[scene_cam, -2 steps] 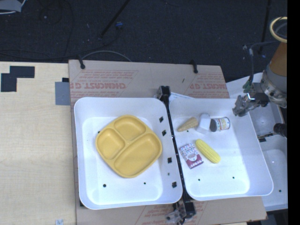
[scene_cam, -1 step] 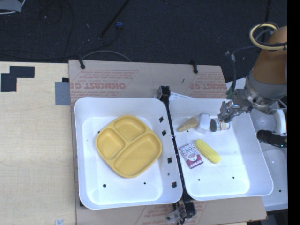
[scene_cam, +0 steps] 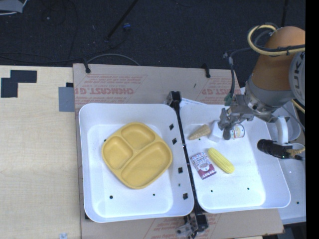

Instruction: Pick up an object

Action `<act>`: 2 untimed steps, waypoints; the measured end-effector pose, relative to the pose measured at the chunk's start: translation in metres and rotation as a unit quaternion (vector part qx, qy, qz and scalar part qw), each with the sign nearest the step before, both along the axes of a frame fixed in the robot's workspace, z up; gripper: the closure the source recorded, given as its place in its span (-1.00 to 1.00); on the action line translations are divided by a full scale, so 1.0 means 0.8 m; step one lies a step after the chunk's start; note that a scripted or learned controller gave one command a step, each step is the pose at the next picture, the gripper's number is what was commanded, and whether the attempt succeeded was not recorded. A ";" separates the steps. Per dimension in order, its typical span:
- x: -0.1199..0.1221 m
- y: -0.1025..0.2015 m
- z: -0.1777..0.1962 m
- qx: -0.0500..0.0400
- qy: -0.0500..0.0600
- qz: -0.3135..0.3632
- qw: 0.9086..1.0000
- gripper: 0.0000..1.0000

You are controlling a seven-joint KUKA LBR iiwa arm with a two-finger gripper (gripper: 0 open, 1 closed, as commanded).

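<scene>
While the arm reaches in from the right, the gripper [scene_cam: 228, 128] sits low in the right bin [scene_cam: 271, 195] near its back edge — can't tell its grasp state at this resolution. Candidates there: a corn cob [scene_cam: 221, 160], a red-and-white packet [scene_cam: 203, 164] just beside it, a pale cone-shaped piece [scene_cam: 200, 132], and a small jar-like item [scene_cam: 238, 131] right next to the gripper. Left bin [scene_cam: 92, 203] holds a yellow divided plate [scene_cam: 137, 155]. Risk: items crowd the gripper — closing could nudge the jar-like item away or catch the white piece beside it, giving an empty lift.
</scene>
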State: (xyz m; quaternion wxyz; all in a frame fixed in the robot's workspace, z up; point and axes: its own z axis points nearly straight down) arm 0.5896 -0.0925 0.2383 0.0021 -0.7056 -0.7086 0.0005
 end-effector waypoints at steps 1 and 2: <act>-0.014 0.070 0.008 0.000 0.000 0.000 1.000 1.00; -0.029 0.123 -0.006 -0.001 0.001 -0.001 1.000 1.00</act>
